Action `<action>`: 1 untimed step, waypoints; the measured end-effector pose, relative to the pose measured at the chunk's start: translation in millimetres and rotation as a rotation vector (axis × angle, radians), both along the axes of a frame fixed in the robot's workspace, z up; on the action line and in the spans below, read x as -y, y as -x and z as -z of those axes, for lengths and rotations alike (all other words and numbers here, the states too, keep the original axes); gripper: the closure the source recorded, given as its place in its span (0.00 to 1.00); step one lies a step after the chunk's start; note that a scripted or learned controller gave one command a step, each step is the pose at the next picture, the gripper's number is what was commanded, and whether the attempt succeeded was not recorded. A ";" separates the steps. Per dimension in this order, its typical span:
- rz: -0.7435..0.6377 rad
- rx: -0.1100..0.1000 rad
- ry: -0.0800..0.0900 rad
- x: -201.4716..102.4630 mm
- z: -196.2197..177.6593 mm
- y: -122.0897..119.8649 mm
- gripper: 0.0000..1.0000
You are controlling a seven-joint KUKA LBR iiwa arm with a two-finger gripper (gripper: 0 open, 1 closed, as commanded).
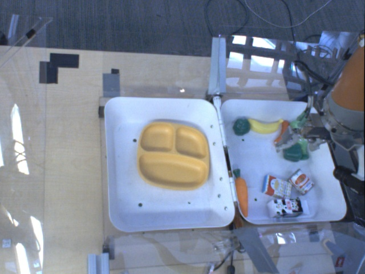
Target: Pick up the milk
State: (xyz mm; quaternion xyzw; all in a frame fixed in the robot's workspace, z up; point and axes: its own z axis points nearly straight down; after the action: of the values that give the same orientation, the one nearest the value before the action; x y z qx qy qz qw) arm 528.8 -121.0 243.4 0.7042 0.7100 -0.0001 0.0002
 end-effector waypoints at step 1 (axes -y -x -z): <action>-0.099 0.008 0.001 7.3 156.4 38.1 0.00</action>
State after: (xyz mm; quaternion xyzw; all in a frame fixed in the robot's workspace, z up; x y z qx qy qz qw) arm 490.7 -128.3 87.0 0.6684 0.7438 0.0026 0.0034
